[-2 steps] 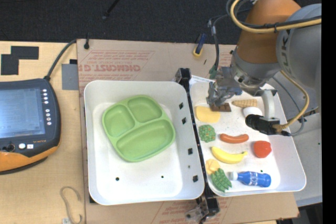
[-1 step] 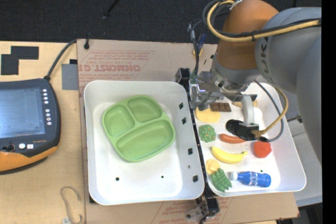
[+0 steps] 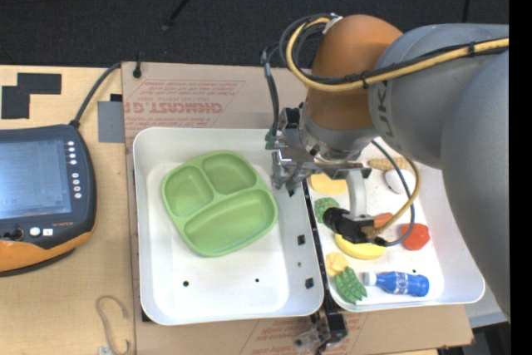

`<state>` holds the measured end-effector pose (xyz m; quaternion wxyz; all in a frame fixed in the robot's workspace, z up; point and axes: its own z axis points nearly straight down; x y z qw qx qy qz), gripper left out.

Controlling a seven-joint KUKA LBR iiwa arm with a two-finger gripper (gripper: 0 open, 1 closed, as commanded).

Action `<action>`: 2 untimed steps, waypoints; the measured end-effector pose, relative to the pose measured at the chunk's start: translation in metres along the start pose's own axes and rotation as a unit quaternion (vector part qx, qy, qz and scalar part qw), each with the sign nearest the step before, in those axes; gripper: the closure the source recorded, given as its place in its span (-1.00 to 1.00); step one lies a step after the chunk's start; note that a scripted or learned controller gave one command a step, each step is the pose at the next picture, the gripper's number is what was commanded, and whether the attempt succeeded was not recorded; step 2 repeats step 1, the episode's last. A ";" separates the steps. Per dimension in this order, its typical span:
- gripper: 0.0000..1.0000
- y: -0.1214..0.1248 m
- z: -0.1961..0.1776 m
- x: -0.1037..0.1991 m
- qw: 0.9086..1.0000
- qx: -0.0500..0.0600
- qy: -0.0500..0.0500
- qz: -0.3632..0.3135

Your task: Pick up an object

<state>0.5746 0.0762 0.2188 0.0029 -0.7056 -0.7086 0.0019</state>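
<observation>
Bench (image 3: 50, 295) surfaced in brown board. 2 shallow white bins sat side by side on a printed cardboard sheet (image 3: 191, 100): the left bin (image 3: 143, 220) and the right bin (image 3: 467, 283), inner rims touching. A teach pendant (image 3: 37, 191) lay at the view's left, apart from the bins, with a black cable (image 3: 93, 100) running to it. A pale cord loop (image 3: 112, 320) lay near the left bin's front corner.

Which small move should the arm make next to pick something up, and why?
Probably a short shift sideways, to stand above the banana in the right bin. The gripper seems to hang over the wall between the bins, with nothing visibly held. The left bin holds a flat green divided plate, likely harder to grasp than a small toy.
</observation>
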 end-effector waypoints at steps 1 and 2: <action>1.00 -0.001 0.001 0.008 1.000 -0.001 -0.001 0.002; 1.00 -0.001 0.001 0.008 1.000 -0.001 -0.001 0.002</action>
